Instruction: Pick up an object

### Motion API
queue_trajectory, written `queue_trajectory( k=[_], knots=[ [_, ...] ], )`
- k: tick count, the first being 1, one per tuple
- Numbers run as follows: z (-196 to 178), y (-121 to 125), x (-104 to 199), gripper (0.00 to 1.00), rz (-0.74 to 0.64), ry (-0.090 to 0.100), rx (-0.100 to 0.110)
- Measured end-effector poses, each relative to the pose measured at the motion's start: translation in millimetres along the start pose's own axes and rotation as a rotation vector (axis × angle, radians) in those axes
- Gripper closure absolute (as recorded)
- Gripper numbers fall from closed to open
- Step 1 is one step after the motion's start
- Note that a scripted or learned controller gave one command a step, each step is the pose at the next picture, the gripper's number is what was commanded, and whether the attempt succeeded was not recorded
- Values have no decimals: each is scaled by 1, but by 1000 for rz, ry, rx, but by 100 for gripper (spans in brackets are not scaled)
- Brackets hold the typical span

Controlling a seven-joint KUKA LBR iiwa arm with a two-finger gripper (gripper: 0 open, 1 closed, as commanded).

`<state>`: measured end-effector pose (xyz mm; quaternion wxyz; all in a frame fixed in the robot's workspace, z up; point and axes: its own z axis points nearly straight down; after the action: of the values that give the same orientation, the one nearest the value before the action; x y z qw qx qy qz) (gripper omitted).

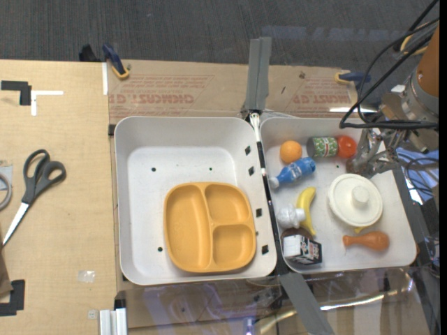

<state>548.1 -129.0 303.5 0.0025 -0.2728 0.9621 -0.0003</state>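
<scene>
Camera view: you see two bins. The left bin [140, 187] holds one yellow divided tray [209, 225], with bare floor around it toward the far and left walls. The right bin [401, 253] is crowded: one orange ball [291, 151], one green can [323, 146], one blue bottle [293, 172], one banana [306, 209], one white lidded pot [355, 199], one orange drumstick-shaped toy [366, 241], one dark carton [302, 249]. The gripper [368, 158] hangs at the far right corner, beside the can; whether it is clenched, you cannot tell.
</scene>
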Motion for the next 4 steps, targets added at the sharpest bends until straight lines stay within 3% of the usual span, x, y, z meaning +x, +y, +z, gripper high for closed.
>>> queue_trajectory(
  k=[1,2,3,4],
  knots=[
    [193,7,33,100,59,2,-2],
    [211,43,3,100,434,3,-1],
    [44,-3,-68,100,263,-1,1],
    [-4,-60,-52,100,153,-1,1]
  ],
)
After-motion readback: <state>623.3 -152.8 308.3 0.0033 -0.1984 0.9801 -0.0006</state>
